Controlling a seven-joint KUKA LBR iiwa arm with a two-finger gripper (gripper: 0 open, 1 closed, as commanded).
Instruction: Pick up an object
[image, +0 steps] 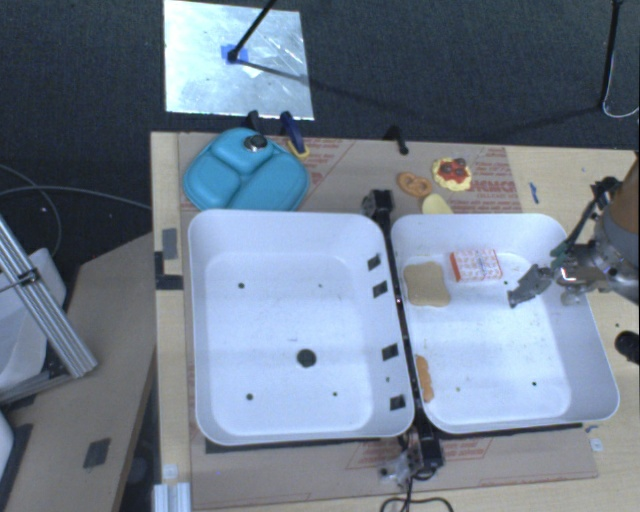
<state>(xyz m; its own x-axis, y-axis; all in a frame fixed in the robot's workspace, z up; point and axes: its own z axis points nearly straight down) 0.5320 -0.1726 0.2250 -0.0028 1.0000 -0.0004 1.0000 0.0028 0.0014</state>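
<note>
- Bench: cardboard-topped, on dark carpet; blue tray at back.
- Left bin: one small dark disc.
- Right bin: tan slice, red-and-white box, orange piece.
- Gripper: above right bin near the box, grasping nothing; finger spread cannot be told.

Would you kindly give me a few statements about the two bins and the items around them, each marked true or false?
1. The tan bread slice lies in the right bin. True.
2. The red and white box lies in the left bin. False: it lies in the right bin, beside the bread slice.
3. The blue divided plate sits on the bench behind the left bin. True.
4. The gripper holds the bread slice. False: it is over the right bin, apart from the slice.
5. A small brown item lies by the right bin's left wall. True.
</note>
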